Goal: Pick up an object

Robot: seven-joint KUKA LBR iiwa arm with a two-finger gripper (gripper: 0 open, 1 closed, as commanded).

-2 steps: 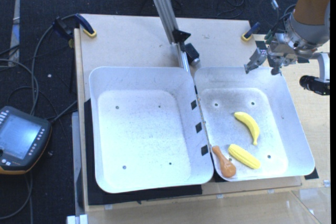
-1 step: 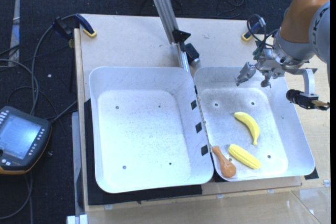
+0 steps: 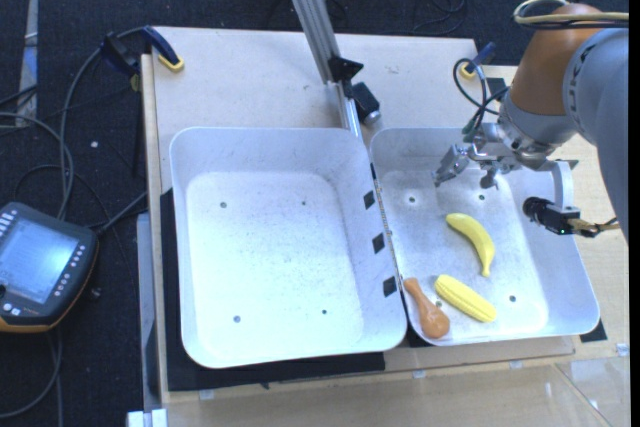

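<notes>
Well apart: jaws [image 3: 467,167], banana [image 3: 473,237]

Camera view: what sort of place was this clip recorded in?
Most likely a robotics lab or test cell. A robot arm works over two white bins on a plywood bench, a handheld control pendant lies on the dark floor, and loose cables trail around the setup.
</notes>
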